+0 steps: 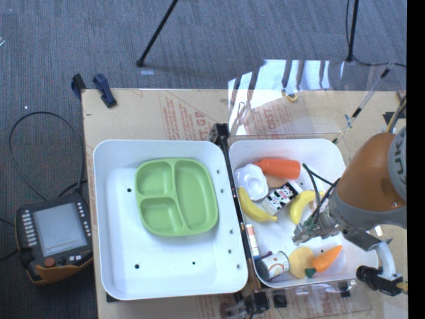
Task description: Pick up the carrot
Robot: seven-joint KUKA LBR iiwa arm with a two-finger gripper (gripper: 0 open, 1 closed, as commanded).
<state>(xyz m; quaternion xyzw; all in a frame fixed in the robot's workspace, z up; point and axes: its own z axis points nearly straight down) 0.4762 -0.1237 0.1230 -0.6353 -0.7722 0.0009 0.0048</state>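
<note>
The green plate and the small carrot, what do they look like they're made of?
The green plate looks like moulded plastic, matte: uniform colour, rounded divider ridges. The small carrot seems a plastic toy: flat, even orange with a green cap, though it is too small to be sure.

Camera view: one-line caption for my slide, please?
Gripper hovers in the right bin above a small carrot; green divided plate sits in the left bin.

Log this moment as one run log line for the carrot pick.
task: pick up carrot | end effector: over right bin, near bananas | carrot: lying at bin's near edge, not held | green plate: left bin
</note>
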